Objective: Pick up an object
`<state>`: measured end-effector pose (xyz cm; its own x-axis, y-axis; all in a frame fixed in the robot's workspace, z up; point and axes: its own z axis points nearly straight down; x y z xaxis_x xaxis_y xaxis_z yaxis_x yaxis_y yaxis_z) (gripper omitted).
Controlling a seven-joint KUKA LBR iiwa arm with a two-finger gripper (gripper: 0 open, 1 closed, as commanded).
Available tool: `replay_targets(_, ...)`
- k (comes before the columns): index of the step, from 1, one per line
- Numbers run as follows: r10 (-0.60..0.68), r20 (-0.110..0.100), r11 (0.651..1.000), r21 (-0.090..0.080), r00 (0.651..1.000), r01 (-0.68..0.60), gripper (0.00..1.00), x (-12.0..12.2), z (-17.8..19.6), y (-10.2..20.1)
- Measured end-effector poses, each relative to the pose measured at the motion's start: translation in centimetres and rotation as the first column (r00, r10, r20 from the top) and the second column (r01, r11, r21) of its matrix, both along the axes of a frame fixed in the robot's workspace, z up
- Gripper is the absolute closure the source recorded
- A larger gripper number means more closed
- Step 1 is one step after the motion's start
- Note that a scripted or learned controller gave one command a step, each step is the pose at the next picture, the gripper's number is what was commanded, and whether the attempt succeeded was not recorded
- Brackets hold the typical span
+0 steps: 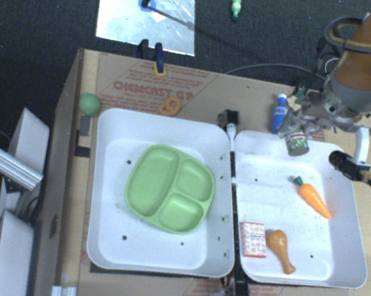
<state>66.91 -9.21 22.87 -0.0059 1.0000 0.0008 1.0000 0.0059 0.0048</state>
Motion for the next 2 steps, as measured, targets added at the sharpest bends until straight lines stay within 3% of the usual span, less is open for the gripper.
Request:
replay_targets(1,0.000,-0.002,1.000,0.000,1.000,0.000,1.00,-2.2,2.5,7.2)
replay_targets(2,-0.005,-0.002,1.000,-0.002,1.000,0.005,1.00,0.0,2.2,2.8)
